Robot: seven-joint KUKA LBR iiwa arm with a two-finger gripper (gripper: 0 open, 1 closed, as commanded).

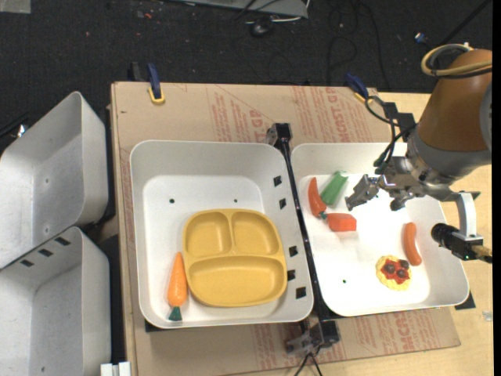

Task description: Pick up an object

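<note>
Bins: two; left bin (149,210), right bin (438,288)
Left bin: one tray (233,257), one carrot (177,282)
Right bin: five toy foods
Gripper (368,192): fingers spread, nothing between them

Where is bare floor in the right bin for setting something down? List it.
Free: right bin floor's lower left, below the orange block and left of the pizza toy; also mid-floor between block and sausage. Crowded: upper left, where red piece, green piece and gripper cluster.

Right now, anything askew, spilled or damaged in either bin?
Nothing stands out. Left bin: yellow tray lies flat, carrot beside it. Right bin: green piece, two red pieces, sausage and pizza toy lie loose, all inside. End effector hovers by the green piece.
</note>
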